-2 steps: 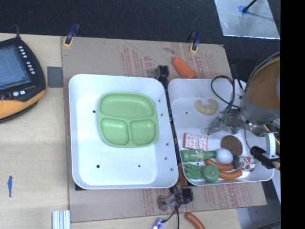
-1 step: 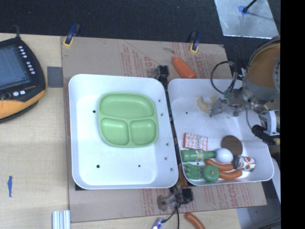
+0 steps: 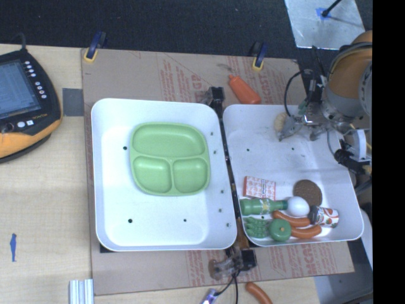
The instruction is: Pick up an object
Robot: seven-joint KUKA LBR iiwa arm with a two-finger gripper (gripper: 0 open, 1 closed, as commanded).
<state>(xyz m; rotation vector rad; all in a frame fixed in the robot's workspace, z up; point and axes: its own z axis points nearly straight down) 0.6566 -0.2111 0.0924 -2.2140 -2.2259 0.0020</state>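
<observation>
— Far left of the pincer (image 3: pixel 304 127)?
— A teach pendant (image 3: pixel 20 103), dark screen, orange underside, lying on the bench well away from it.
— Closer in?
— Left white bin (image 3: pixel 104 170), still well left of the pincer. Holding a green divided plate (image 3: pixel 169 158), three compartments, lying flat.
— Between the bins and up?
— An orange carrot-like toy (image 3: pixel 243 90) outside the bins on the cardboard, up and left of the pincer.
— Right white bin (image 3: pixel 329 160)?
— Pincer down inside it, at the far end. Things to pick mostly heaped at the near end, well apart from the pincer: a red-and-white packet (image 3: pixel 259 187) below and left of it, then a green bottle (image 3: pixel 262 205) on its side, a green round piece (image 3: pixel 280 230), an orange sausage (image 3: pixel 305 233), a white ball (image 3: pixel 297 204).
— Anything nearer?
— A pale yellowish lump (image 3: pixel 280 123) just beside the pincer, on its left. Touching or not, cannot tell.
— Pincer itself?
— Grey, low over the bin floor, cables looping above. Cannot tell how wide it stands. Cannot see anything gripped.
— Below it?
— A brown round disc (image 3: pixel 307 190), straight below. A red-and-white can (image 3: pixel 326 216) below and slightly right, against the heap.
</observation>
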